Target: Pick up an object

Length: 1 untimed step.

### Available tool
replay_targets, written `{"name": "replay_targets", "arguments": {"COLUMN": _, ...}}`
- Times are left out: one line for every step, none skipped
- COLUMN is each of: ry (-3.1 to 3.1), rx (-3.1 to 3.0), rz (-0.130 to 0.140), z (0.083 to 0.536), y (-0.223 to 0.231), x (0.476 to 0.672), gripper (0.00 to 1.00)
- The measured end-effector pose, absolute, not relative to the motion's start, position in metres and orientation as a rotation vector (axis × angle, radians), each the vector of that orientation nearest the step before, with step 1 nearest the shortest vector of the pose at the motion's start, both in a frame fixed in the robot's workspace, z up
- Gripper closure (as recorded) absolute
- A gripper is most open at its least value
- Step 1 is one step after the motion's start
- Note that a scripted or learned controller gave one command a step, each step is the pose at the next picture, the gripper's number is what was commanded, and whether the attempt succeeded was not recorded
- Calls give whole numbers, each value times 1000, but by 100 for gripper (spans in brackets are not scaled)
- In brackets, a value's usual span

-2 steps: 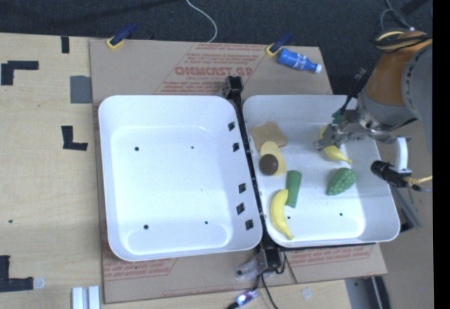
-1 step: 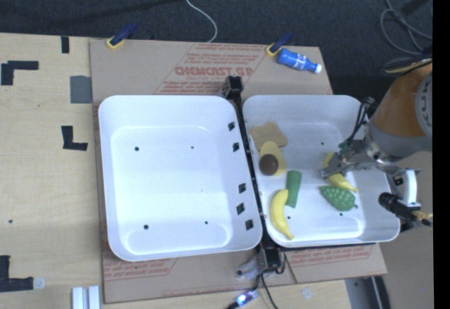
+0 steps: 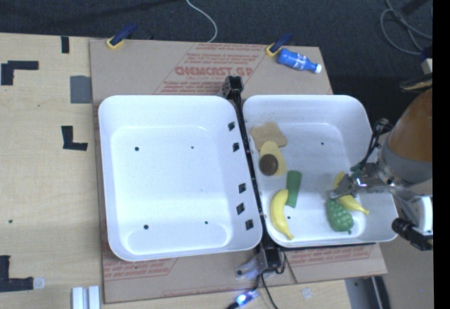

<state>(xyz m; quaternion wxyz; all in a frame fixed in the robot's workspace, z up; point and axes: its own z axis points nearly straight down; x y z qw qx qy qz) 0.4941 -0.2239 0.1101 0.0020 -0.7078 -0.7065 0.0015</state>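
the claw (image 3: 344, 189) sits low in the right bin (image 3: 309, 105), just above a green fruit (image 3: 339, 216) and touching a small yellow piece (image 3: 354, 203); i cannot tell its state; a banana (image 3: 280, 214) lies nearby

arm (image 3: 415, 139) cut off at right edge, fingers' (image 3: 342, 190) stance unclear

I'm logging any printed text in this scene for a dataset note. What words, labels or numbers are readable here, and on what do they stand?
"CHEMCAST GP": red print on the brown cardboard sheet under the bins, read with some doubt as it is blurred.
Smaller red lines around it on the cardboard: too blurred to read.
Blue bottle at the cardboard's far edge: any label is too small to read.
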Motion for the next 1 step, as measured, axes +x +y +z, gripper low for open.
{"name": "replay_targets", "arguments": {"ry": -2228, "rx": -2211, "rz": -3, "z": 164, "y": -143, "x": 484, "gripper": 100}}
